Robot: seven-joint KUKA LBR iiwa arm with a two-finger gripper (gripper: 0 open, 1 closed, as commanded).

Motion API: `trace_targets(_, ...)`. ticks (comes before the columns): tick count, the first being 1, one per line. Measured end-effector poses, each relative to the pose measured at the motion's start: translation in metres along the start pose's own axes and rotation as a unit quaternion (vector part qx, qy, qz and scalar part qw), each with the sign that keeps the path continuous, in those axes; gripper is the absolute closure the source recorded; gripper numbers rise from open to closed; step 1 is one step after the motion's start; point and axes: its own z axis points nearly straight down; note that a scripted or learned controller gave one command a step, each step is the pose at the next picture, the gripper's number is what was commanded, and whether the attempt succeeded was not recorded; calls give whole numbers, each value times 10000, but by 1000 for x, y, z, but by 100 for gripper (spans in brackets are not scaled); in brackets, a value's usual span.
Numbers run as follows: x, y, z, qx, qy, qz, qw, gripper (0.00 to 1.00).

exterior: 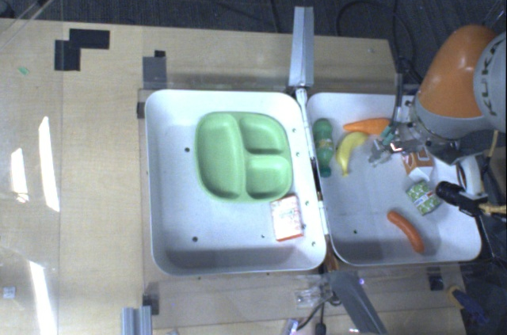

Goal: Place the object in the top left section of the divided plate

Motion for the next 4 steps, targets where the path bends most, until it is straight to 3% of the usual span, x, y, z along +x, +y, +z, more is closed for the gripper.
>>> trace_targets(1, 11, -34, 19, 13, 6, -396, 9992, 100)
trace_targets(2, -69, 28, 8, 3, -3, 100, 10000, 100)
trace_targets(3, -86, 74, 21, -30, -30, 316, 9995, 100)
trace_targets(4, -78, -10, 22, -16, 15, -79, 10000, 100)
